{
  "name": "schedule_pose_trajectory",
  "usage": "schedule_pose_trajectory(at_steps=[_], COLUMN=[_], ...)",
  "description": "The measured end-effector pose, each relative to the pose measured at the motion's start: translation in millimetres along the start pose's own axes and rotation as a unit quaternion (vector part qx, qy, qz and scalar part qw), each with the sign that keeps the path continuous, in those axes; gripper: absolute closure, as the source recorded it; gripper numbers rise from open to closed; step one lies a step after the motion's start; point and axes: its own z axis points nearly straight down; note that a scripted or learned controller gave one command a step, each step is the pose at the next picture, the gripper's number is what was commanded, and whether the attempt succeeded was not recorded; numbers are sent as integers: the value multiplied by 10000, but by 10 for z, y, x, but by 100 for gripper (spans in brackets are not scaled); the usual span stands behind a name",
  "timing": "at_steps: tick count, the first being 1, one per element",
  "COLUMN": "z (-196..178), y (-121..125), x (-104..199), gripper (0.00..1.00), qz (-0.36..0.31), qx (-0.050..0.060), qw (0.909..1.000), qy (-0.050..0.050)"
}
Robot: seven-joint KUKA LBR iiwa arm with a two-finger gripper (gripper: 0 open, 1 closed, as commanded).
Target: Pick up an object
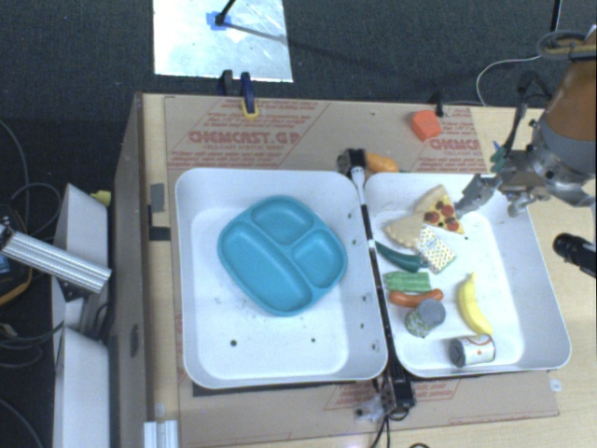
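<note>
— Where is your hand?

— My hand [492, 187] hangs over the upper right part of the right bin [550, 339], just right of the pizza slice [431, 215]. Whether it is spread or pressed together, I cannot tell.

— And the things to pick?

— All lie in that bin. Below the pizza slice sit a checkered block [436, 248], a green pepper [403, 281] and a carrot [413, 298]. The banana [474, 308] lies lower right of it, the can [471, 351] below the banana. Left of the pizza slice, the other bin holds a blue plate [281, 254].
</note>
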Motion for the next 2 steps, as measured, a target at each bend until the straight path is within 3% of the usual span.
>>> schedule_pose_trajectory(at_steps=[1, 2], z=[720, 1814], y=[-445, -577], x=[-668, -816], gripper=[0, 0], qz=[12, 10], qx=[7, 16], qw=[10000, 10000], qy=[-5, 4])
